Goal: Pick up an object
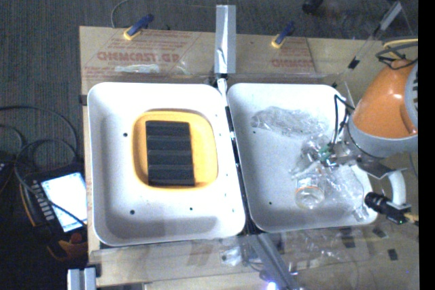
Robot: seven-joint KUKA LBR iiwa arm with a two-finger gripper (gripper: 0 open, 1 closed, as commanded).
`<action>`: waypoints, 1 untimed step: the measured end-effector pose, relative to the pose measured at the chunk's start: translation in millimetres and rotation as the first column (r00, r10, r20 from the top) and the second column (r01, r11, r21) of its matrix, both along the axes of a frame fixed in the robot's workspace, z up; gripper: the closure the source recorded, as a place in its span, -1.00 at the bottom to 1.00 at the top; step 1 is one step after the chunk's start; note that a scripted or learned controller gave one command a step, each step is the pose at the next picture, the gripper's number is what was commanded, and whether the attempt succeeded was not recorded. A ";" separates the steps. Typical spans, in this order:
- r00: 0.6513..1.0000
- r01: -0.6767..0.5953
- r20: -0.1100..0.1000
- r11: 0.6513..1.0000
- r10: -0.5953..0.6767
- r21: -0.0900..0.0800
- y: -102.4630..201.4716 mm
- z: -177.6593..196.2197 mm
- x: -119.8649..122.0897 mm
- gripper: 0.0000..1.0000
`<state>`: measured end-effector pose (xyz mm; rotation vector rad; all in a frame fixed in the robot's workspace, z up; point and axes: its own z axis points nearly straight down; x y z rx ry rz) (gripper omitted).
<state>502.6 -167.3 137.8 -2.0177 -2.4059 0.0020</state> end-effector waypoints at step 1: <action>0.990 0.144 0.001 0.990 -0.144 -0.001 35.2 66.2 36.5 1.00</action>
